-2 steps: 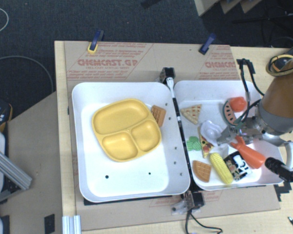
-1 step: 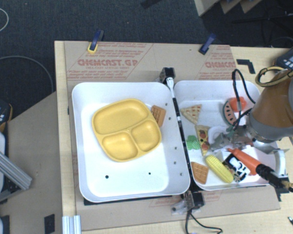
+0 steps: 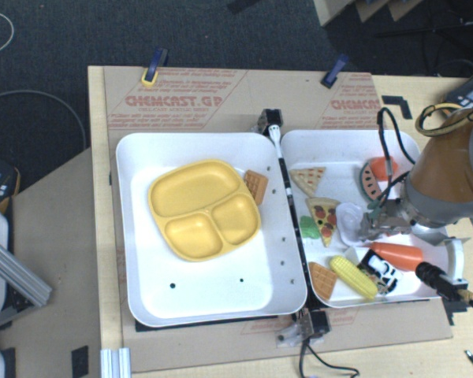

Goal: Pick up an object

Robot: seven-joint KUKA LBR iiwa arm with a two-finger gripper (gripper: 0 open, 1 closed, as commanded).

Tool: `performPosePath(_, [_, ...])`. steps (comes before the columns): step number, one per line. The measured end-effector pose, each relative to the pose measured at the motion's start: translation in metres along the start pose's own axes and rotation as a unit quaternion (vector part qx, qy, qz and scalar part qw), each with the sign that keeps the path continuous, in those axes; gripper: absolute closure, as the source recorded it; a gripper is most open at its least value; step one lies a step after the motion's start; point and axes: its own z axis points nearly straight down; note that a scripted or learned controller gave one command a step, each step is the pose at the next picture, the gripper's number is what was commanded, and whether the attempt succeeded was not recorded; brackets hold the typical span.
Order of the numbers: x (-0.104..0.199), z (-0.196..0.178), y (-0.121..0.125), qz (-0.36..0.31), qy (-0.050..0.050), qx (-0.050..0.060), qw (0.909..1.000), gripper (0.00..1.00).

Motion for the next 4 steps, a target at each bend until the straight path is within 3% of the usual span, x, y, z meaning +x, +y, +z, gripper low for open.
performPosePath(2, [-0.001, -0.103, 0.01, -0.001, -0.001, -0.003, 1.0, 1.0])
performPosePath(3, [-0.001, -0.127, 0.011, -0.001, -0.001, -0.002, 1.0, 1.0])
performPosePath(4, [0.048, -0.118, 0.013, -0.003, 0.002, 0.001, 1.0, 1.0])
